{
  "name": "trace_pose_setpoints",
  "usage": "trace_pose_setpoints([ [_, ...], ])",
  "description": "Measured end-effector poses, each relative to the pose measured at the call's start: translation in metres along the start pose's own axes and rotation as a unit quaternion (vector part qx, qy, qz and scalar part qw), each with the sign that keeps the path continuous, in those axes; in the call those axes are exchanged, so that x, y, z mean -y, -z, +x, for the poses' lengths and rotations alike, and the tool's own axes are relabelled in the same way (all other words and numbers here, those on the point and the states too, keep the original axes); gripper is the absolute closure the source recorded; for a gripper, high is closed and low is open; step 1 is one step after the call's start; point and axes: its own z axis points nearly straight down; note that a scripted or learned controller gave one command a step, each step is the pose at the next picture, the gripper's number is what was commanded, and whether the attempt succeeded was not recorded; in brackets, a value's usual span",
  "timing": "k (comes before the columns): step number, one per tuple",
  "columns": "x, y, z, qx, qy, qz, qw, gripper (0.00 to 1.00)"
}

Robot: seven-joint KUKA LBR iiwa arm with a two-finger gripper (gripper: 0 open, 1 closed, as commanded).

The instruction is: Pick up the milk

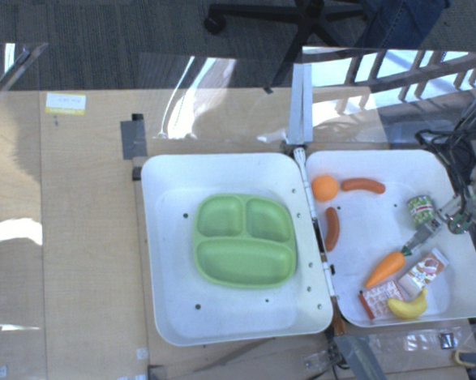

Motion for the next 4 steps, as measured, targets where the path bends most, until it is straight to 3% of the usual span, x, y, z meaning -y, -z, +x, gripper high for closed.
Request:
trace_pose_setpoints([
  [1,0.005,-0.081,0.001,0.006,0.009,-0.006,0.9999,0.0],
  [2,0.005,-0.006,0.002,0.0,0.036,0.0,0.9994,0.0],
  [3,0.007,-0.082,0.001,0.004,0.055,-0.004,0.9984,0.0],
  [4,0.004,-0.07,0.0,0.008,0.056,-0.007,0.9984,1.0],
])
